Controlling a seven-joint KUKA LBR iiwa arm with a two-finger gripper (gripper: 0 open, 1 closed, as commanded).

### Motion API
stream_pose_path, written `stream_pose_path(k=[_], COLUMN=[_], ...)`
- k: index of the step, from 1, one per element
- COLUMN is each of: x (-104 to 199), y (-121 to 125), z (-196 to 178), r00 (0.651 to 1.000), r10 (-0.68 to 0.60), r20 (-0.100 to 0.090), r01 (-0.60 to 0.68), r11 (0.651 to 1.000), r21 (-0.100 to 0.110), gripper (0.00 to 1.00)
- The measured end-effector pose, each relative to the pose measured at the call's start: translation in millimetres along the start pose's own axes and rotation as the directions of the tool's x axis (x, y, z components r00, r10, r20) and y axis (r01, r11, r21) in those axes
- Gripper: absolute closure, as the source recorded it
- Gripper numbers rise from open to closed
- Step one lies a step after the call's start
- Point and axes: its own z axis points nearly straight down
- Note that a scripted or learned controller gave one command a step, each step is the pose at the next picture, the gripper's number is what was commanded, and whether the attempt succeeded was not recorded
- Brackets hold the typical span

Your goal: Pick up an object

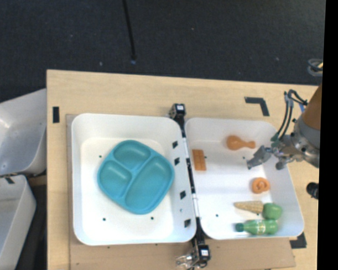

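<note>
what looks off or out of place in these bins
Nothing looks spilled or damaged. The blue divided plate sits skewed in the left bin. In the right bin, the green bottle lies on its side near the front edge. The gripper hovers over that bin.

1. Robot lab or test cell: pale wooden tabletop over dark carpet.
2. Two white bins clamped side by side, black corner markers (taped on).
3. Toy food props, blue plastic tray, loose cabling.
</note>
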Motion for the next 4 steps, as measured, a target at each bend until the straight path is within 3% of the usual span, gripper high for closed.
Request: stream_pose_path(k=[1, 2, 3, 4], x=[3, 2, -6, -7], y=[4, 6, 0, 1], z=[61, 46, -6, -32], r00=[1.0, 1.0, 1.0, 1.0], r10=[0.001, 0.003, 0.002, -0.005], r20=[0.0, 0.001, 0.001, 0.0], r01=[-0.001, -0.003, -0.002, 0.005], r11=[1.0, 1.0, 1.0, 1.0], r21=[0.001, -0.007, -0.009, -0.008], gripper=[0.0, 1.0, 1.0, 1.0])
